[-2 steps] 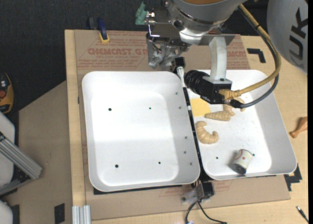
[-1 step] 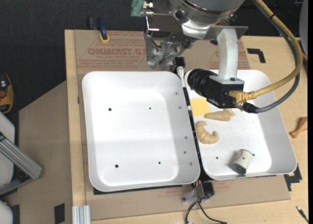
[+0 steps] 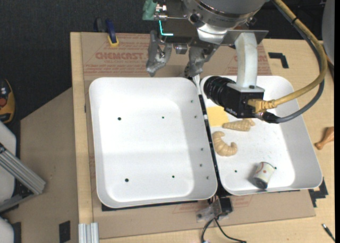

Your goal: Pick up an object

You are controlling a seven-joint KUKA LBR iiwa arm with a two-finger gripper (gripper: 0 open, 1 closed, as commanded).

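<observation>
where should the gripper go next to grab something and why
Probably toward the right bin and then down. The gripper hangs open above the far rim of the bins with nothing between its fingers, while the loose things, a curved tan piece, a yellow piece and a small white cylinder, all lie in that bin.

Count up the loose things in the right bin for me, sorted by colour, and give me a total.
Right bin:
Tan curved pieces: 2, one nearer the divider, one by the black unit
Yellow flat piece: 1
White and dark small cylinder: 1
Total: 4
</observation>
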